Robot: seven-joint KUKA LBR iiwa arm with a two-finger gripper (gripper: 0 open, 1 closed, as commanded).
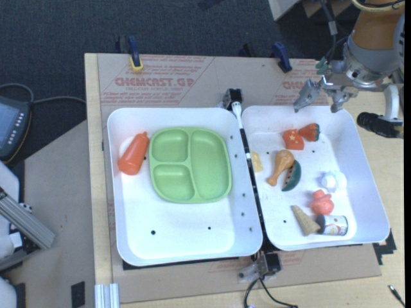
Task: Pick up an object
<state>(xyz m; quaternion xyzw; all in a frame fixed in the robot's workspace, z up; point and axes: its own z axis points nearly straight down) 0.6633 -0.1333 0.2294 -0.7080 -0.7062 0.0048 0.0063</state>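
My gripper point(319, 101) hangs over the far edge of the right bin point(366, 172), fingers spread open with nothing between them. Just below it in the bin lie a red pepper point(309, 131) and a small red-orange piece point(293, 138). Toward the bin's middle are a toy drumstick point(280, 165), a watermelon slice point(291, 176) and a pale yellow piece point(256, 162). Nearer the front sit a white object point(329, 181), a red strawberry-like toy point(322, 203), an ice cream cone point(305, 219) and a small can point(334, 225).
The left bin point(128, 230) holds a green divided plate point(191, 164) and an orange bottle point(133, 153) by its left wall. Clamps point(135, 60) stand on the board's far edge. A black hinge strip point(246, 165) runs between the bins.
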